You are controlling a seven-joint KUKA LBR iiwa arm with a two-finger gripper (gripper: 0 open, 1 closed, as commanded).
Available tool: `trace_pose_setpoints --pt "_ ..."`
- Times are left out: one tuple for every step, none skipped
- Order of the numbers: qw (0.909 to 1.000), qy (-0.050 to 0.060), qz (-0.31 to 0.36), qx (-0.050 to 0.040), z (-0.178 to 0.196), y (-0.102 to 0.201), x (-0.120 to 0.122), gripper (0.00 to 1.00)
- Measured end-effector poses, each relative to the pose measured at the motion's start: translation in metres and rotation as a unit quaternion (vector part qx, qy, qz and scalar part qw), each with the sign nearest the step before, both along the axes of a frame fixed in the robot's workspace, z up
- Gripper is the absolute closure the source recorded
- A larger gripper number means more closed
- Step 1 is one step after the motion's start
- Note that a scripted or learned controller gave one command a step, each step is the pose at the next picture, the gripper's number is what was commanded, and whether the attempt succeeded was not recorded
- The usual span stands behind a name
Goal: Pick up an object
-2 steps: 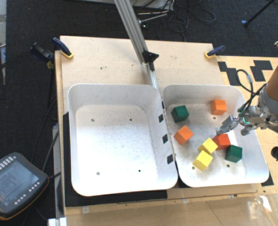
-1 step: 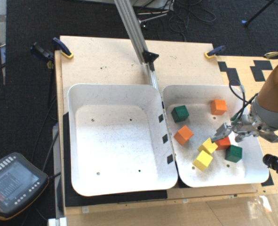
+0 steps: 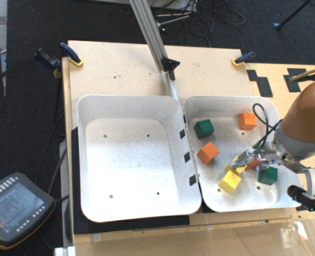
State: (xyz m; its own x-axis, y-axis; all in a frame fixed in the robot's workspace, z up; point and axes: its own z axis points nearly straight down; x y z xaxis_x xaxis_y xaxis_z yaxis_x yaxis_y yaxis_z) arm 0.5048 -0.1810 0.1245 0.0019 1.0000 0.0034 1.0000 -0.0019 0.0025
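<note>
My gripper [image 3: 246, 161] hangs low over the right bin [image 3: 219, 104], reaching in from the right under the grey and orange wrist [image 3: 301, 124]. A small orange-red piece [image 3: 252, 166] lies right at its tip, though it is unclear whether the gripper holds it. Just to the left and below are a small yellow block [image 3: 234, 169] and a larger yellow block [image 3: 229, 182]. A green cube [image 3: 267, 175] rests close to the gripper's lower right. An orange cube [image 3: 208, 153] lies to its left. Further back are a green cube [image 3: 203, 128] and an orange cube [image 3: 247, 121].
The left bin [image 3: 88, 143] adjoins the right one along a shared rim [image 3: 186, 148]. A slanted metal pole [image 3: 149, 28] rises behind the bins. Clamps [image 3: 72, 55] [image 3: 242, 58] hold the board's back corners. A teach pendant [image 3: 13, 209] lies at the lower left.
</note>
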Motion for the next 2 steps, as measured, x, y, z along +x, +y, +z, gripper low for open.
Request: trace_pose_setpoints --pt "1.0000 -0.008 0.002 -0.0038 -0.0004 -0.0011 0.0048 0.00" --pt "0.9999 -0.009 0.001 -0.0043 0.0091 -0.0016 0.0060 1.00"
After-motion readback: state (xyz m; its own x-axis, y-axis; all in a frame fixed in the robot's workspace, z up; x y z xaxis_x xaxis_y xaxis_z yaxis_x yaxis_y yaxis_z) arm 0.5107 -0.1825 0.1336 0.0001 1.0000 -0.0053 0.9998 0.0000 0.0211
